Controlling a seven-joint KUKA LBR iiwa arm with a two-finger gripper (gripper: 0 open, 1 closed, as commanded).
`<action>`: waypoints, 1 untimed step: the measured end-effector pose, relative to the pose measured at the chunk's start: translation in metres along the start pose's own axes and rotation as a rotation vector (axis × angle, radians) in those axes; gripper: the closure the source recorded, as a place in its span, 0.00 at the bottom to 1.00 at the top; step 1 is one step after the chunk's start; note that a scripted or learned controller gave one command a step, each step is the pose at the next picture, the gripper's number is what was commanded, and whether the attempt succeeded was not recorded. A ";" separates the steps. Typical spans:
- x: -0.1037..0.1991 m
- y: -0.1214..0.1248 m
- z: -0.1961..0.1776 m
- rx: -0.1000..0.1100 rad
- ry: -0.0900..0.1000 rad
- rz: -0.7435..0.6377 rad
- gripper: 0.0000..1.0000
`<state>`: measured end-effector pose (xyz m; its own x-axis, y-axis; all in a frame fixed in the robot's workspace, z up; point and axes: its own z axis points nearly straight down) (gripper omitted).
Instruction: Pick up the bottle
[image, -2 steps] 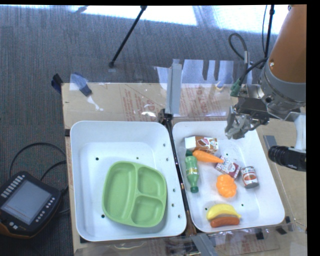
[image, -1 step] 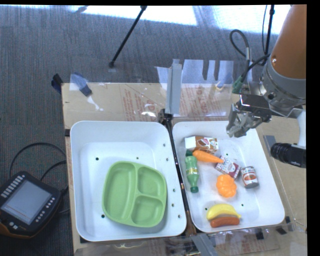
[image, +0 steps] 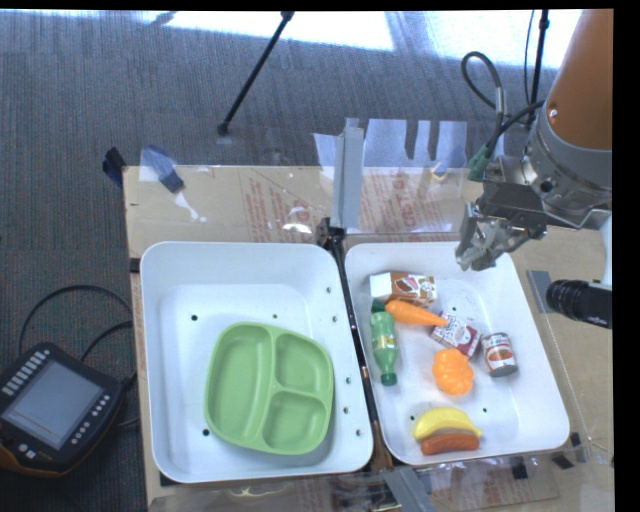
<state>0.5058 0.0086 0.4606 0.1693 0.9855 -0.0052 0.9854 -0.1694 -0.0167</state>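
bottle (image: 384, 347) lies on its side, green, cap toward me, at the left wall of the right bin (image: 540, 400), just beside the carrot (image: 415, 313). i read the gripper (image: 482, 247) as parked over the bin's back rim, well apart from it, nothing in its grasp; finger spread i cannot tell, they blur together. label unreadable.

- No text, brand or number is showing clearly enough to read.
- The bottle (image: 384, 344), the small can (image: 499, 354) and the carton (image: 412, 288) are carrying printed labels, but their lettering is appearing too small and blurred.
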 end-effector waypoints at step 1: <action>0.001 0.001 -0.008 0.004 -0.001 -0.005 1.00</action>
<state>0.5072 0.0091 0.4689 0.1643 0.9864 -0.0063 0.9862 -0.1644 -0.0205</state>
